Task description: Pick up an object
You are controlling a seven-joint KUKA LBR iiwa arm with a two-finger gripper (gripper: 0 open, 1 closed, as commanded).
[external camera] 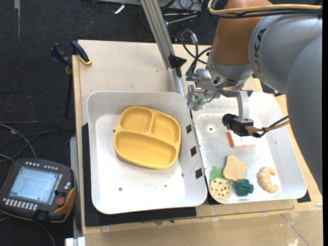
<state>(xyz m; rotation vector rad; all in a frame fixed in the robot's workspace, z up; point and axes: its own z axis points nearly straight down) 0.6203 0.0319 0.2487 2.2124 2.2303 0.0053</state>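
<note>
A: Item one, far left, off the surface?

B: A handheld control pendant (36, 187) with a lit screen, lying on dark carpet; its lower edge is partly cut off from sight by its own cable.

A: Item two?

B: The surface (123, 65), pale board, with a blue-and-yellow clamp (72, 54) at its upper left corner. A slanted metal rail (160, 32) crosses its top edge.

A: Left bin?

B: White, shallow (102, 188). It carries one yellow divided plate (148, 137), three compartments, lying flat.

A: Right bin?

B: White as well (292, 163); its upper part is hidden under the arm (277, 40). Contents, left to right along the near edge: a round spotted cookie piece (220, 189) on something green, a tan bread-shaped slice (235, 168) touching it from above, a dark green clump (244, 187) (shape hard to make out), and a pale croissant (268, 179). Higher up, a small white and red block (240, 139), near a black fitting with a cable.

A: The tool?

B: The tool (197, 102) hangs over the seam between the two bins, at their far end. Whether it is clenched or released I cannot tell. Nothing shows in its grip.

A: Candidates for picking?

B: All lie in the bins, well apart from the tool.
</note>
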